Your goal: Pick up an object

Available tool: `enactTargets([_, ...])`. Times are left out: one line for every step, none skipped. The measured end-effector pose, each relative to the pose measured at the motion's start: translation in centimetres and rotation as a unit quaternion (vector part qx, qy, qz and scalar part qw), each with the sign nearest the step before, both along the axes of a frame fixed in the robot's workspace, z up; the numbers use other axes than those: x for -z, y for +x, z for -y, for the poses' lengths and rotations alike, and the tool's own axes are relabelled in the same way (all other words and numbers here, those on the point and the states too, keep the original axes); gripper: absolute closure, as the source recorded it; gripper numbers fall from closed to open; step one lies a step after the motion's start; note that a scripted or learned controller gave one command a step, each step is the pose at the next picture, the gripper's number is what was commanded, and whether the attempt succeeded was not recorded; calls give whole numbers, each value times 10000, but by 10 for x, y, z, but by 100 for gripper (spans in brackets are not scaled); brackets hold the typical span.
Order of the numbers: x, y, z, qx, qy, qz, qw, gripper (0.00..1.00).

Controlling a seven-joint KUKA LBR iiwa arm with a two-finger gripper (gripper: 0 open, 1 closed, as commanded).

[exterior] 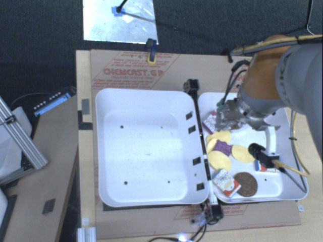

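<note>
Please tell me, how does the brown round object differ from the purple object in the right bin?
The brown round object is a dark flat disc, while the purple object is smaller and irregular in shape. The brown round object lies near the front edge of the right bin; the purple object lies nearer the middle, among yellow pieces. The brown one sits beside a red and white packet. Both rest in the same bin.

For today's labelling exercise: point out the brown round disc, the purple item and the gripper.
brown round disc [246, 183], camera view, its centre.
purple item [222, 147], camera view, its middle.
gripper [225, 116], camera view, at the fingertips.
</note>
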State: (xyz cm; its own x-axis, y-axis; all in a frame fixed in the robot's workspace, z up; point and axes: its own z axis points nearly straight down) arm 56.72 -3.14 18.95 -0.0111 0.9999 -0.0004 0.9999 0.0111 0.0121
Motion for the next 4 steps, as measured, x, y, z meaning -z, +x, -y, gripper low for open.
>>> enactTargets([-54, 96, -26, 13, -2, 6, 10000, 100])
enactTargets([-195, 103, -117, -16, 25, 36, 10000, 100])
enactTargets([-275, 85, -209, -10, 26, -8, 10000, 100])
enactTargets([-350, 63, -262, 7, 23, -17, 10000, 100])
